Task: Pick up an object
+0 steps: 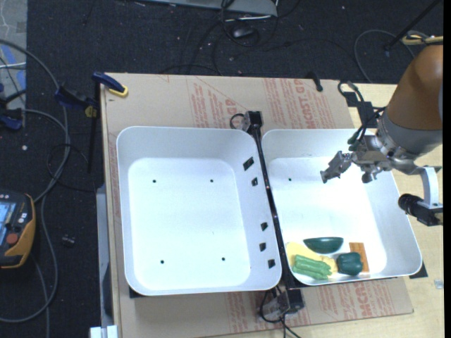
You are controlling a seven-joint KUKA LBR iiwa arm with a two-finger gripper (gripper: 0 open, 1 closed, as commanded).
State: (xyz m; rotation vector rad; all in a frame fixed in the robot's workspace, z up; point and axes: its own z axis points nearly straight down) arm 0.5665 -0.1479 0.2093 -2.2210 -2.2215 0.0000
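L bin [134, 153], smooth white plastic w/ rounded corners, is seen bare. In R bin [394, 217], near front wall, a ridged green piece [311, 266], dark green bowl shape [323, 243] & teal lump [349, 263] are clustered. Gripper [350, 167] is held above, fingers apart, nothing between.

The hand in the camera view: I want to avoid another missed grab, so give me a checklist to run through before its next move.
1. Objects sit in the right bin: ok, clustered at its near edge.
2. Hand above that cluster: not ok, it sits over the bin's far part.
3. Hand carrying nothing: ok.
4. Finger opening: cannot tell.
5. Green ridged piece free to grasp: not ok, it touches the dark green bowl-shaped piece.
6. Left bin out of the path: ok.
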